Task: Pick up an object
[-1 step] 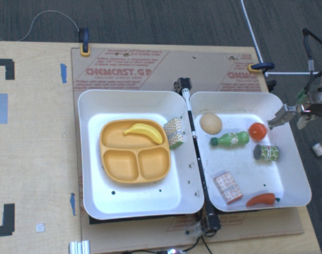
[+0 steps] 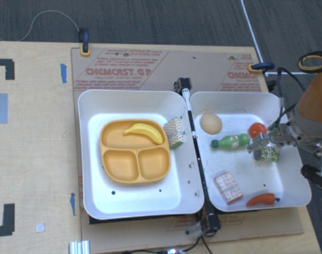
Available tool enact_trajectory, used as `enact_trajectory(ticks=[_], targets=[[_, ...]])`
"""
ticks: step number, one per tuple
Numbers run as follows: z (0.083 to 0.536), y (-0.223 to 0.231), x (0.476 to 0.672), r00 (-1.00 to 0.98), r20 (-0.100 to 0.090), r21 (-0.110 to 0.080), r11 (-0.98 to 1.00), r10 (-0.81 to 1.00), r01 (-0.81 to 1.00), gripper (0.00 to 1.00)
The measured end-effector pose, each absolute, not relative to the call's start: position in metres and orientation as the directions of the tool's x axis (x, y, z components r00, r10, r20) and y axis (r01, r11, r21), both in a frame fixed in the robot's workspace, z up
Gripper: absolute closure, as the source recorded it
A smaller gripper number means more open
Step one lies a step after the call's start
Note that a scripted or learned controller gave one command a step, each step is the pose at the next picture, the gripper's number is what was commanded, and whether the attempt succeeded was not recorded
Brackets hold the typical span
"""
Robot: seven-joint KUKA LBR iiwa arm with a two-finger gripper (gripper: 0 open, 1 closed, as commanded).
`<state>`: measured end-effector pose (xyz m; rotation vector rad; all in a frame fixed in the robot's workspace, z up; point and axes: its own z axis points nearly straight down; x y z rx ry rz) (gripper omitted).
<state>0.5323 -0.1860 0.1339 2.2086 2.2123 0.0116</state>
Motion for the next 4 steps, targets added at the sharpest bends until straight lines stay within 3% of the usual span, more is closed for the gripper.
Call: enact_trajectory(ticks=[1,2,3,4], targets=[[0.123,-0.18,0.529,0.001,-0.002,0.003,-0.001,1.0,1.0,0.0],[0.09,-0.132,0.5,0.002,-0.009,0.014,-0.002,1.0,1.0,0.0],[0.101,-0.135,0.502,0.006,-0.017,0.023,-0.005,1.0,1.0,1.0],[0.103,-0.133,0.554,-0.001,0.0,0.001,0.001,1.0,1.0,1.0]])
